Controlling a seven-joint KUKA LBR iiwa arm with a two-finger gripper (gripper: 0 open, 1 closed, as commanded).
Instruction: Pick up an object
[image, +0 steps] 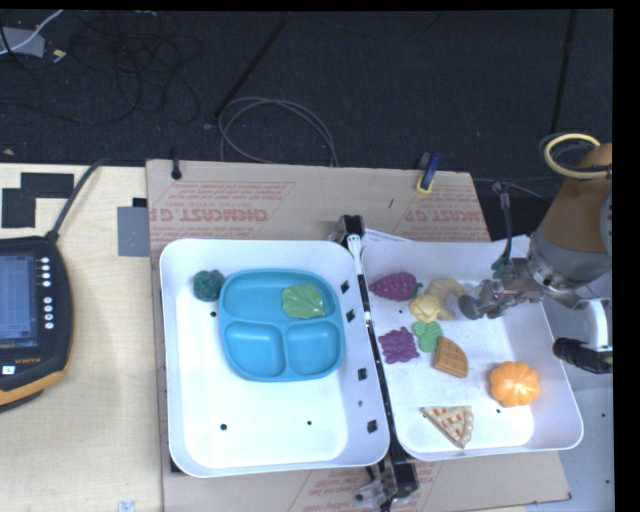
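You will find the gripper (472, 305) low in the right bin (560, 425) at three o'clock of the pale yellow toy (432, 301), evidently targeting it; finger state cannot be told.

Red print on the cardboard sheet (300, 205), upside down, apparently "CHEMCRZT G.P", repeated, not clearly legible

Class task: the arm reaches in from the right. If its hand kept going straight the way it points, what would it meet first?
Most likely the pale yellow toy, which lies just left of the hand in the right bin. Height above the bin is unclear, so it might pass over.
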